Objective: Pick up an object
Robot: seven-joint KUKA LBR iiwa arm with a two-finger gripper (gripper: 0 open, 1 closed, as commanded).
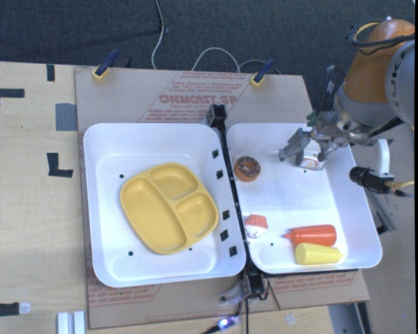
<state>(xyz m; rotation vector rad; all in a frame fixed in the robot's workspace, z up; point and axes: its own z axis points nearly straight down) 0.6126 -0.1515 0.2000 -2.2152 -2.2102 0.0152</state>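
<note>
Two shallow white bins side by side on the table: left bin [97, 186] and right bin [366, 221], touching along a black-clipped seam. One yellow three-compartment plate [168, 206] in the middle of the left bin, lying flat. Four loose items in the right bin, plus one small white-and-tan piece: one brown ring-shaped doughnut toy [247, 168] near the seam toward the far edge; one small red-and-white item [255, 225] against the seam nearer the front; one orange carrot-shaped toy [312, 234] and one yellow oblong toy [317, 255] lying just beside each other at the front right corner. End effector [305, 153] low over the far right part of the right bin, well apart from all four loose items, the white-and-tan piece [311, 161] right at its tip; cannot tell whether clamped, together or apart. Grey arm with orange band [376, 54] over the table's right edge. Two yellow-and-blue clamps [105, 64] at the cardboard's far edge.
</note>
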